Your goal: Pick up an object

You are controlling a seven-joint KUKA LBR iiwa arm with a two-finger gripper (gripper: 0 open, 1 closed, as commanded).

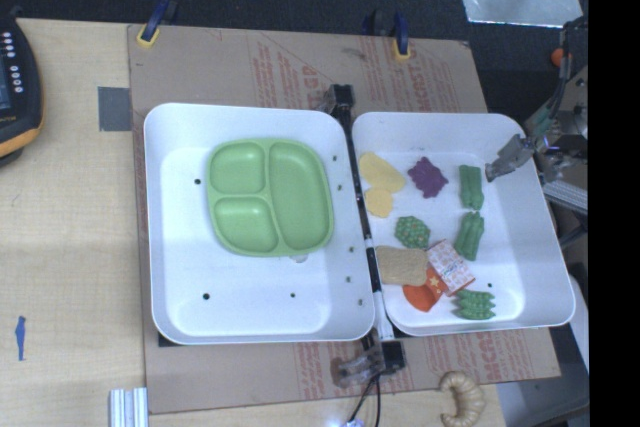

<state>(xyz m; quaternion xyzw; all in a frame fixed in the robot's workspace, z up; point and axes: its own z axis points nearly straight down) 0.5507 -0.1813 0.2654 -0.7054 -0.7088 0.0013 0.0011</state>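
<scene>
Right now my tool hangs at the right edge of the right bin, just beside the upper green pod; I cannot tell whether it is spread or pressed together, and nothing shows in it.

That pod lies flat on the bin floor, and I judge it a light, stiff plastic toy, probably a little slick. It is long and narrow, so I would take it across its short width near the middle. A 2nd green pod sits just below it, close enough to get nudged.

Further left lie a purple piece, 2 yellow pieces, a green broccoli toy, and a crowded heap (tan slab, red piece, printed packet) that looks awkward to grasp.

The left bin carries a green divided plate. Both bins rest on cardboard clamped to the wooden table, with dark floor beyond.
</scene>
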